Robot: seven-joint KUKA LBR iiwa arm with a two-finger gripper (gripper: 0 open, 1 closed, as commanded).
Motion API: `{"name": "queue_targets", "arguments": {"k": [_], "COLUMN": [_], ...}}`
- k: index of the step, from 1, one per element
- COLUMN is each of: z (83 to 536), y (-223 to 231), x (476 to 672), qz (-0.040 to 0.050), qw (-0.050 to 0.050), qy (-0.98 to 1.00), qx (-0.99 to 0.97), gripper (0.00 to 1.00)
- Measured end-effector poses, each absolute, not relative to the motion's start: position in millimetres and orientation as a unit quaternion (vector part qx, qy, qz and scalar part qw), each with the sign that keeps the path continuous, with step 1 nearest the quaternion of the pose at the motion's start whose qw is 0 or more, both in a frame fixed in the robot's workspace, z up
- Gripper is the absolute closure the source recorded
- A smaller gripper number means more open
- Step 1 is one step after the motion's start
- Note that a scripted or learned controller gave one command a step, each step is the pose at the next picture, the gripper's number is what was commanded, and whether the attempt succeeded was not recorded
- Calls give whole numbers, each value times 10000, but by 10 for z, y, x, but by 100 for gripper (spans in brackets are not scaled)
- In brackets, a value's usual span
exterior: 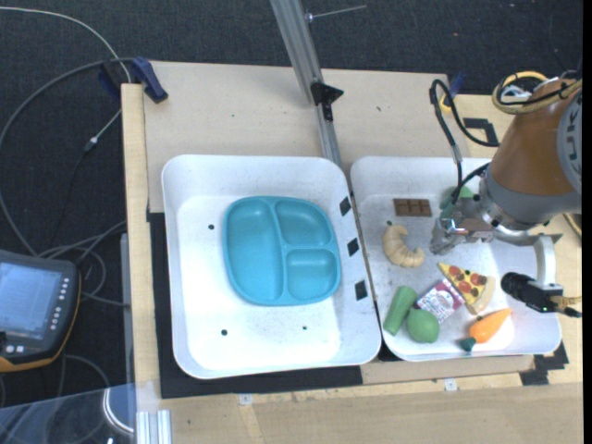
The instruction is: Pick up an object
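Note:
The right bin (370, 178) holds several toy foods: a brown chocolate bar (413, 208), a tan croissant (401, 246), a pizza slice (466, 283), a pink-and-white packet (441, 301), a green cucumber (400, 309), a round green fruit (423, 326) and an orange carrot (487, 326). My gripper (444, 239) hangs over the middle of this bin. It is just right of the croissant and above the pizza slice. I see nothing held in it.
The left bin (185, 248) carries a light blue divided plate (281, 249). A metal pole (301, 40) slants down to the gap between the bins. The arm's grey and orange body (536, 155) covers the right bin's far right corner.

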State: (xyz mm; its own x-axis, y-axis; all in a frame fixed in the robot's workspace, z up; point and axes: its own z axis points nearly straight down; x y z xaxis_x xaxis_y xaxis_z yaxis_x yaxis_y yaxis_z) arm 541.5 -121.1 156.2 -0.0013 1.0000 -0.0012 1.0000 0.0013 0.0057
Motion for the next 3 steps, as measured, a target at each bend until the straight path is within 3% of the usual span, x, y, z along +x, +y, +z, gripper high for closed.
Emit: {"name": "queue_targets", "arguments": {"k": [2, 3], "z": [2449, 2331], "y": [-1225, -706], "x": [5459, 5614], "qz": [19, 9], "qw": [29, -1], "qy": [7077, 7093], "qx": [7065, 7049], "gripper": [100, 100]}}
